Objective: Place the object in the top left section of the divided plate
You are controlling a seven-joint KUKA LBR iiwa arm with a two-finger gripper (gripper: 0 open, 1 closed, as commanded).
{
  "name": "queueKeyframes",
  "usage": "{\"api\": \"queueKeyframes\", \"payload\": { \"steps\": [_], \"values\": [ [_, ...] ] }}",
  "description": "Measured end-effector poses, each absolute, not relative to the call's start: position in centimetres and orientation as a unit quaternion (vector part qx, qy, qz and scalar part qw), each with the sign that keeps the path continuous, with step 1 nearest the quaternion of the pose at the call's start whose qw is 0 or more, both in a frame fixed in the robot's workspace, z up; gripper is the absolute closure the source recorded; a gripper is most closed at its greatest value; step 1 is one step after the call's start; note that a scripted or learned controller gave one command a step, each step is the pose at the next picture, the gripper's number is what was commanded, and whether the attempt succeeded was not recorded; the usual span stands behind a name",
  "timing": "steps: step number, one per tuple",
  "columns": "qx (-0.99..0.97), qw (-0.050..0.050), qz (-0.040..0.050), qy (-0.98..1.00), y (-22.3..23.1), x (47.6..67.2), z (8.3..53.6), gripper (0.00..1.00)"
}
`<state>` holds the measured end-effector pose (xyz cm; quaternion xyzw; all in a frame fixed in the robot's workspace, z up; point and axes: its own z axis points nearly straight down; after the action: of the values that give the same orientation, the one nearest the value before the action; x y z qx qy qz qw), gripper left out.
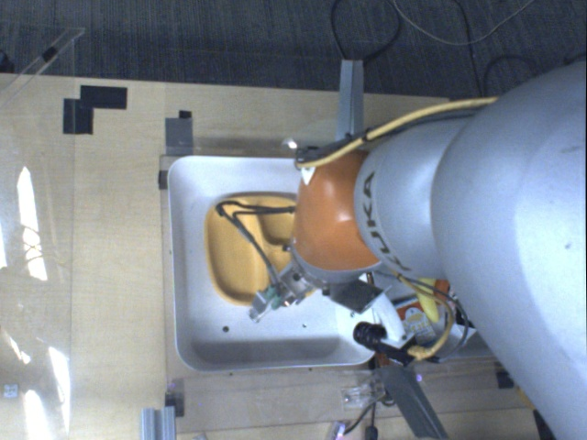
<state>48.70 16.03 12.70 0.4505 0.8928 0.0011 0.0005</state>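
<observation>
The gripper hangs low over the yellow divided plate in the white bin, but I can't make out any object, so placement looks unfinished.

From my seat the arm covers most of the right side, and the frame's right and bottom edges cut it off. It hides the right part of the yellow plate, so I can't make out its sections. The gripper is small and blurred. The bin disappears under the arm on its right.
</observation>
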Motion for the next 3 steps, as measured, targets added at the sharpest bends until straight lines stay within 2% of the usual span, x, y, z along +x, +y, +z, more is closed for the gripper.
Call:
{"api": "queueKeyframes", "payload": {
  "steps": [1, 2, 3],
  "values": [
    [0.588, 0.002, 0.0066, 0.809, 18.8, 49.0, 9.4, 0.00],
    [0.580, -0.001, 0.0114, 0.814, 19.7, 48.9, 10.5, 1.00],
    [0.634, -0.002, 0.0061, 0.774, 20.0, 48.6, 16.3, 1.00]
  ]
}}
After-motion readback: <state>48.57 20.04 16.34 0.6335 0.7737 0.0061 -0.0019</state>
